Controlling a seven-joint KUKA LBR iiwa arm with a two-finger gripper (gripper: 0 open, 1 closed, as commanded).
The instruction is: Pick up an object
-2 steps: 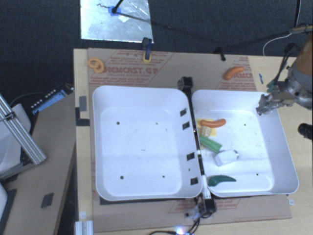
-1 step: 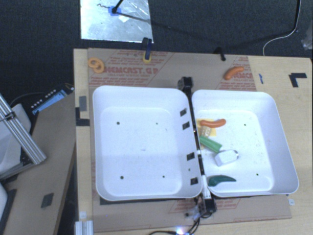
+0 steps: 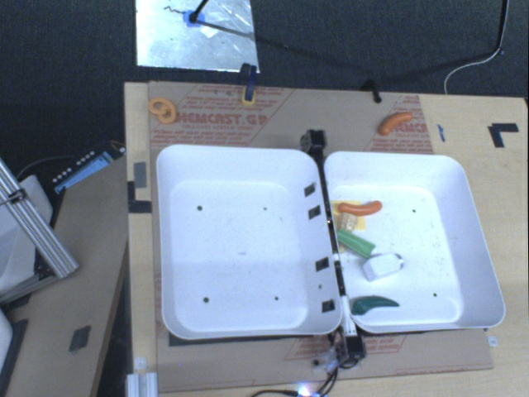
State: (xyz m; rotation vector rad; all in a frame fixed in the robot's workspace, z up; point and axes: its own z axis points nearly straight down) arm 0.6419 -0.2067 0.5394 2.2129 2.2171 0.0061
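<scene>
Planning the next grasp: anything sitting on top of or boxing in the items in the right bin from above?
Nothing visible lies over them. The orange sausage, light green piece, white block and dark green pepper lie along the right bin's left side, close to the divider wall. That wall could crowd a top-down grasp, mostly for the pepper.

Both bins, the left bin [image 3: 240, 246] and the right bin [image 3: 438, 246], look like smooth white plastic with a soft sheen. The board [image 3: 273, 110] beneath them looks like matt printed cardboard. A sheet [image 3: 197, 23] beyond it shines like crinkled metal foil. The floor [image 3: 66, 73] looks like dark, rough carpet.
</scene>
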